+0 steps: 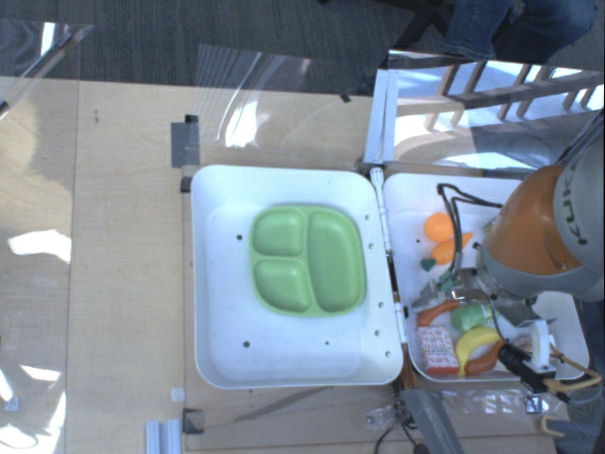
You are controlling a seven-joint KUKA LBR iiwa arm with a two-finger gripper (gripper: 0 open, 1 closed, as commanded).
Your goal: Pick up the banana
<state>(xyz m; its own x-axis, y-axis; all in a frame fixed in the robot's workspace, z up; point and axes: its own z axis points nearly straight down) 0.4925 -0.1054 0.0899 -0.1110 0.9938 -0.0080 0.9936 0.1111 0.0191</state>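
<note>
From my station I saw the pale wooden bench (113, 282) carrying two shallow white plastic bins side by side. The left bin (227, 348) held a light green divided plate with three compartments (309, 259), lying flat near its middle. The right bin (405, 206) was crowded with small toy food, and the grey arm with its orange band (534, 230) reached in over it from the right, covering much of its far side.

The small yellow plastic banana (475, 342) lay near the front of the right bin, curved, with a reddish-brown sausage-shaped piece (483, 357) touching its lower edge. Just to its left sat a red and white printed packet (436, 347), and just above it a bright green rounded piece (470, 316). An orange-red carrot-like piece (437, 311) lay at a slant beside the green one. Further back in the bin I made out two round orange fruits (440, 236), one just behind the other.

The claw (454, 287) hung below the orange band, over the middle of the right bin, near the banana but above and behind it. Its shape was lost among cables and dark parts, so I could not tell how it stood. The banana looked to be lying in the bin, not lifted.
</note>
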